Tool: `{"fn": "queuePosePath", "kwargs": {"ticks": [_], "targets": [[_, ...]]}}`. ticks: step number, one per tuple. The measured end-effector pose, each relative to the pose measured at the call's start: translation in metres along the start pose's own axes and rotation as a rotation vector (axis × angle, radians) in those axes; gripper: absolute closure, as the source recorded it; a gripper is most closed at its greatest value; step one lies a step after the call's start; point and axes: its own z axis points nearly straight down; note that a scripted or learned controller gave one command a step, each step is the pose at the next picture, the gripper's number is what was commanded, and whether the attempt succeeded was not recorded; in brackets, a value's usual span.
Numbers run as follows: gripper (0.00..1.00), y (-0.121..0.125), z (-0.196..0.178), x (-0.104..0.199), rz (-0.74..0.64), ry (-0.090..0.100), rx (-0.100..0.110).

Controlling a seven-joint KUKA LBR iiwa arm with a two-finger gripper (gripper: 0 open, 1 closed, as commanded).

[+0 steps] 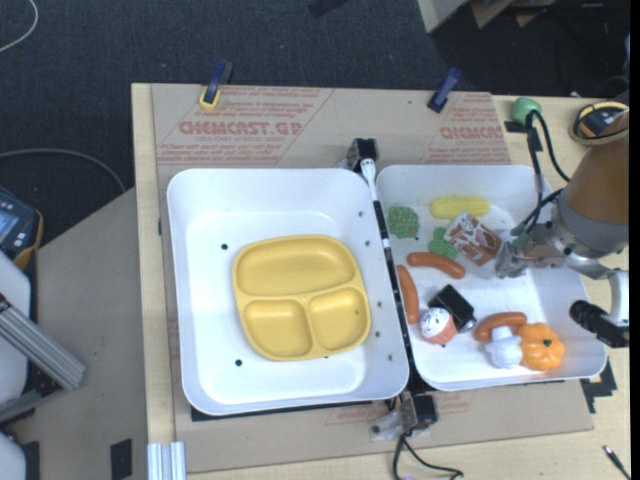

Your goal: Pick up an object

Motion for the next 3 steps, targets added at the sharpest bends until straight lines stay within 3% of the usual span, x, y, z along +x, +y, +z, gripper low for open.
{"fn": "queuePosePath", "kwargs": {"ticks": [2,3], "targets": [[1.0,0.017,-0.107,-0.003,-0.003,0.003,0.006],[1.0,0.019,-0.126,-0.004,-0.003,0.004,0.008]]}}
